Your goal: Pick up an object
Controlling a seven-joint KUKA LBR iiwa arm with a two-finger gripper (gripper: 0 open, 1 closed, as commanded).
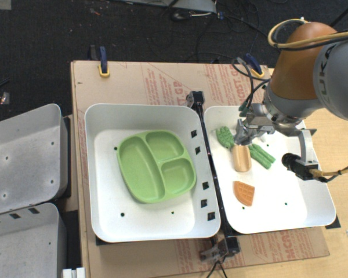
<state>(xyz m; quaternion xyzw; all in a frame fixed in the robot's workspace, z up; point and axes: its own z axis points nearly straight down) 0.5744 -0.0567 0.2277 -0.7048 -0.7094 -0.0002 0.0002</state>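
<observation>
My gripper (244,134) hangs over the upper left part of the right bin (290,208). Just below it lies a tan cylinder-shaped piece (241,158), its top end right under the gripper. To the gripper's left sits a ridged green piece (224,136). A second green ridged piece (262,156) lies to the right of the tan one. An orange wedge (244,193) rests lower in the same bin, apart from the others.
The left bin (94,155) holds a green divided plate (156,165). A black divider with clips (206,155) runs between the bins. A black fitting with a cable (298,165) sits at the right bin's right side. White lids (23,155) lie at far left.
</observation>
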